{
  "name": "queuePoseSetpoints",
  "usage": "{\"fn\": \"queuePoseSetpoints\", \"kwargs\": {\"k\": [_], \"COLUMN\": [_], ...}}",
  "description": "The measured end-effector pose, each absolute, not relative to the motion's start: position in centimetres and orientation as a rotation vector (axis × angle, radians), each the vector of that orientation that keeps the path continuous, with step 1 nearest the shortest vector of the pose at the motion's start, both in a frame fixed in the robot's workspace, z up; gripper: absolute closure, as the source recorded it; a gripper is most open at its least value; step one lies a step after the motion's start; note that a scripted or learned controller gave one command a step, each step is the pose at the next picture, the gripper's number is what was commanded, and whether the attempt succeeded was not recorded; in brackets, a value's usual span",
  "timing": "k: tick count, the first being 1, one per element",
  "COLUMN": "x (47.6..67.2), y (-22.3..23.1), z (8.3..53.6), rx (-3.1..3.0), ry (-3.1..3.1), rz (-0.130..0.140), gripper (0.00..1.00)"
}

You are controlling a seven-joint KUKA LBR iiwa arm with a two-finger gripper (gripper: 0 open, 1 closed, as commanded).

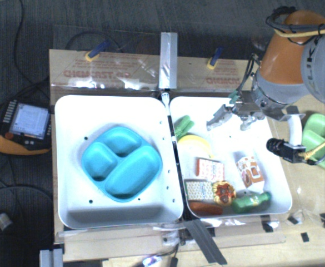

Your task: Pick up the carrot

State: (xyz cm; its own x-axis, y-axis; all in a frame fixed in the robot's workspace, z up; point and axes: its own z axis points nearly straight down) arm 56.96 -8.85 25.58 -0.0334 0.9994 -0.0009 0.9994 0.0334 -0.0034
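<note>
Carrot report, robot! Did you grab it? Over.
Gripper open, nothing held, above right bin's back. Carrot, likely the reddish piece at front wall, untouched. Checkered box and green veggie crowd it.

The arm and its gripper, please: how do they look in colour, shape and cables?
The grey KUKA arm has rounded, bulky segments and a broad orange band above the wrist. Thin black cables loop over its top. The small grey metal two-finger gripper ends in slim, pale fingers.
</note>
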Motion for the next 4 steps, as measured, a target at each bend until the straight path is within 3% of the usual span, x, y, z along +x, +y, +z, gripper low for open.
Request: {"fn": "queuePoseSetpoints", "kwargs": {"k": [1,2,3,4], "x": [62.5,56.0,56.7,59.1], "y": [-7.1,-1.4,1.9,-2.9], "z": [18.3,18.4,18.2,18.6], "rx": [-2.076,-1.692,-1.744,-1.688], "ry": [-2.358,-2.644,-2.609,-2.649], "rz": [0.007,0.001,0.001,0.005], "gripper": [0.00,0.00,0.00,0.00]}}
